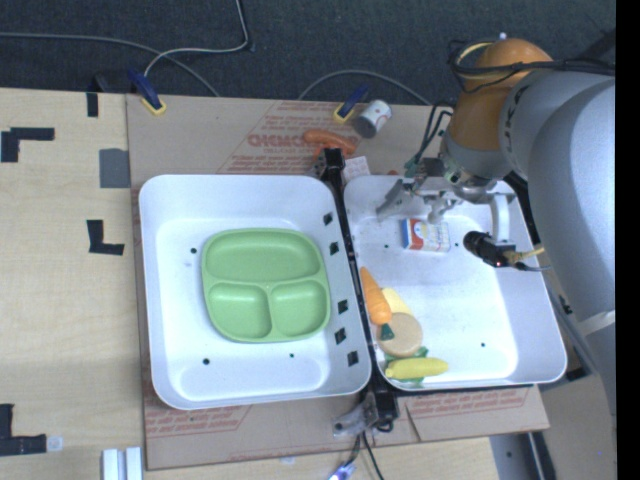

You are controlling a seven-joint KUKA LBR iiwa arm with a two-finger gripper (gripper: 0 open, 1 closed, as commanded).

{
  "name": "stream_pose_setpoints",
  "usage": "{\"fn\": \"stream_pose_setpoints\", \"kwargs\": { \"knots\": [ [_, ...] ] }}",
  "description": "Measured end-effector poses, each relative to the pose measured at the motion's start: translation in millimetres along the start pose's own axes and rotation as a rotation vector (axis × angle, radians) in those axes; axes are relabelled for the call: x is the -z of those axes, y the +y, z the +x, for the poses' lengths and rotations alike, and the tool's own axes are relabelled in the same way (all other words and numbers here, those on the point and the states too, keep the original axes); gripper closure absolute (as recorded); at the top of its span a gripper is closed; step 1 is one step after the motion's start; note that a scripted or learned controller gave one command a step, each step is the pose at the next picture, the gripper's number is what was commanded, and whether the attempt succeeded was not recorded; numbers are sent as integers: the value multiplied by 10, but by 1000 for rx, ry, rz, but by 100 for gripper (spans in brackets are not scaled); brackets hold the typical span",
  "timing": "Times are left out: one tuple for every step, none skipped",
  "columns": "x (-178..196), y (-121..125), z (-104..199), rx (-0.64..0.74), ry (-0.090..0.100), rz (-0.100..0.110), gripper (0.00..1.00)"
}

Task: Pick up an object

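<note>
My gripper hangs over the back part of the right bin, its fingers spread open with nothing between them. Just below and in front of it a small white carton with a blue and red label lies on the bin floor. Along the bin's left wall lie an orange carrot, a pale yellow piece, a tan round disc and a yellow and green banana-like item.
A green divided plate fills the middle of the left bin. The black clipped divider runs between the bins. Behind them on the cardboard lie an orange item and a grey roll.
</note>
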State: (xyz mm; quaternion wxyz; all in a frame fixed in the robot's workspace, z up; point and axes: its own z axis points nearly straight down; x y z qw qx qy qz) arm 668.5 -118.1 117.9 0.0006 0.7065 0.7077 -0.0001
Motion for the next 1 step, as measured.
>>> {"fn": "stream_pose_setpoints", "kwargs": {
  "knots": [
    [-262, -95, -157, 2, -1, -15, 0]
  ]
}}
